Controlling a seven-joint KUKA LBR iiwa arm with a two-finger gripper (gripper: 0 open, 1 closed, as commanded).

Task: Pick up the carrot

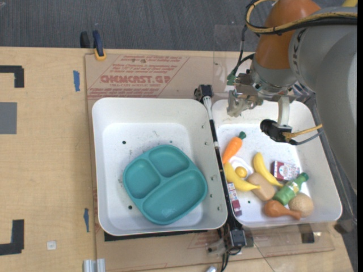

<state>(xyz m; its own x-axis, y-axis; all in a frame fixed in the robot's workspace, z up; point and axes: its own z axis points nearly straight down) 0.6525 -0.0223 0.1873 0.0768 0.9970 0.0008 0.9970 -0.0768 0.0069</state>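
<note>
- Camera view, starting from my tool (243, 102): it hangs over the far end of the right bin (323, 169), beyond the carrot (232, 149) and a little to the carrot's right as the picture lies. Nothing sits between it and the bin floor, so I carry nothing; I cannot tell how it is set, since the wrist hides that part.
- The carrot, my landmark, lies against the right bin's left wall, green top pointing away toward the far rim, orange body slanting toward the near side. I judge the wall leaves little room on that flank, so I would want to come straight down and close across its width.
- Just nearer than the carrot, touching or almost so, lies a yellow banana (240, 180); a second banana (263, 169) lies right of the carrot. This crowding could spoil a grasp.
- Farther right and nearer, the remaining toy food is heaped together, including a green bottle (290, 189).
- Left of the carrot, across the wall, the left bin (108, 152) holds a teal divided plate (164, 183), well apart from my work.
- Both bins rest on the desk (45, 152).
</note>
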